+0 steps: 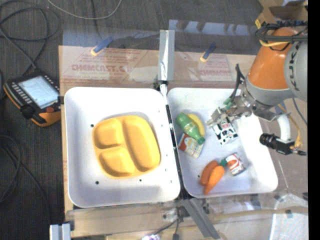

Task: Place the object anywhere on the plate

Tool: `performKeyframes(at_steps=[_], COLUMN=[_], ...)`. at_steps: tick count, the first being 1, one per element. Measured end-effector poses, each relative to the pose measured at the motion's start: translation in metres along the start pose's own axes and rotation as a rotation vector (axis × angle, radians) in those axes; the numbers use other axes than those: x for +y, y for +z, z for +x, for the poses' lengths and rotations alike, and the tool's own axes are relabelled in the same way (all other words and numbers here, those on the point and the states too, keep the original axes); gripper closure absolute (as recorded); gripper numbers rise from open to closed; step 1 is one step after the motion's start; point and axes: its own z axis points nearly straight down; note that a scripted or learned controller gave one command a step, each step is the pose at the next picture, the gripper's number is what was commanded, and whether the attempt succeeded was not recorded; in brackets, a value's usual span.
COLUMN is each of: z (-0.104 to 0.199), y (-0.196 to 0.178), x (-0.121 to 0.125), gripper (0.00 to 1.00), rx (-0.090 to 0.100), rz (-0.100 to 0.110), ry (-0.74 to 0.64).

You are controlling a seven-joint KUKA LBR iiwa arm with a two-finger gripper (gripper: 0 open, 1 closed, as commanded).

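A yellow divided plate (126, 145) lies in the left white bin (80, 184). The right bin (260, 179) holds a green bottle with a red and white label (189, 133), a yellow banana-like piece (197, 122), an orange carrot (212, 175), a small red and white can (234, 164) and a black and white patterned object (225, 133). My gripper (223, 118) is low over the upper middle of the right bin, directly at the top of the patterned object. Whether it touches that object is unclear.
The raised divider (170, 129) between the two bins runs between my gripper and the plate. A pendant with a screen (34, 93) lies on the floor at the left. A black cylinder (272, 140) sticks out from the arm over the right bin's edge.
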Motion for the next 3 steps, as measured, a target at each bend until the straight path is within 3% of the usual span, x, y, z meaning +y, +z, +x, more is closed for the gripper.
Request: performKeyframes(at_steps=[1, 2, 3], z=[0.077, 0.195, 0.195], y=[0.02, -0.023, -0.023], x=[-0.002, -0.02, -0.02], gripper=[1.0, 1.0, 0.0], rx=[0.0, -0.003, -0.003], rz=[0.004, 0.004, 0.003], ry=[0.007, 0.158, 0.158])
